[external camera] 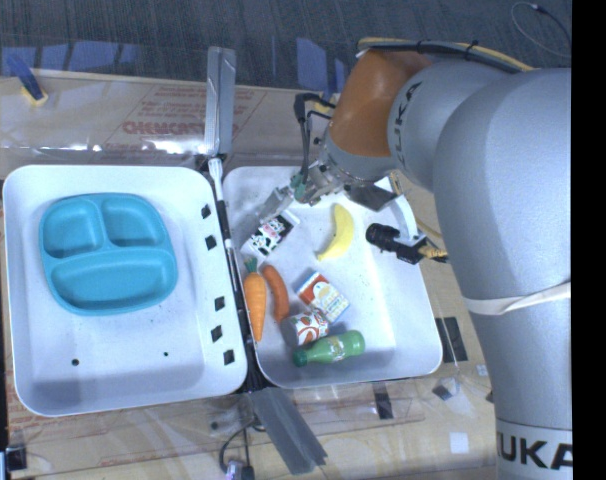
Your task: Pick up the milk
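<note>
**Gripper low over the milk in the right bin**

The left bin holds a blue tray. In the right bin, the milk lies near the far left corner. Nearer are a carrot, sausage, juice box, can and green bottle; a banana lies right of the milk. The gripper hovers just beyond the milk; I cannot tell how wide it stands.
</note>
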You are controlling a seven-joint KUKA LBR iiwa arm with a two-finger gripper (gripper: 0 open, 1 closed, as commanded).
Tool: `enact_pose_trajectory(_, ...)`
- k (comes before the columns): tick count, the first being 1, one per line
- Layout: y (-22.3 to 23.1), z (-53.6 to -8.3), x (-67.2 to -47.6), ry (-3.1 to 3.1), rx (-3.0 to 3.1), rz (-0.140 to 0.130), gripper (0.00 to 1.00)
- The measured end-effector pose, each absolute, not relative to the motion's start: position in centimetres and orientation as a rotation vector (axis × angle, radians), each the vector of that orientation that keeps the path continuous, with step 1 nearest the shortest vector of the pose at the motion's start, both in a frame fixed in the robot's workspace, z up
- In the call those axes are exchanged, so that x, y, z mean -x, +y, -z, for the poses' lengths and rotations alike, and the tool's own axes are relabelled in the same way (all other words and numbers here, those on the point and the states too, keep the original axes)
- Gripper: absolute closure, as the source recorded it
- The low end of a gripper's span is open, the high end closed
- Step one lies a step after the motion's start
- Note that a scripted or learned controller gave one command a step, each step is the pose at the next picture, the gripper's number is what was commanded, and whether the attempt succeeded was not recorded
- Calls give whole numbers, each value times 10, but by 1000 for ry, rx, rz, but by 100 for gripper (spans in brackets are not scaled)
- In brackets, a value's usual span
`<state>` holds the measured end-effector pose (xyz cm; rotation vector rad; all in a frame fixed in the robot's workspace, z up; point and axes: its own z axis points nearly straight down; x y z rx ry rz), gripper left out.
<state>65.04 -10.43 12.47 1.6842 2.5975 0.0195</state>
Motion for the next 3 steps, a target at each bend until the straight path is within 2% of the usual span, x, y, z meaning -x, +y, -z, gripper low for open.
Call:
enact_pose_trajectory(1, -103, -120, -657, 2605, -1754, 0, 0)
enact_pose_trajectory(2, -100, -96, -639, 2804, -1400, -5, 0)
enact_pose_trajectory(3, -100, -106, -639, 2807, -1394, -4, 100)
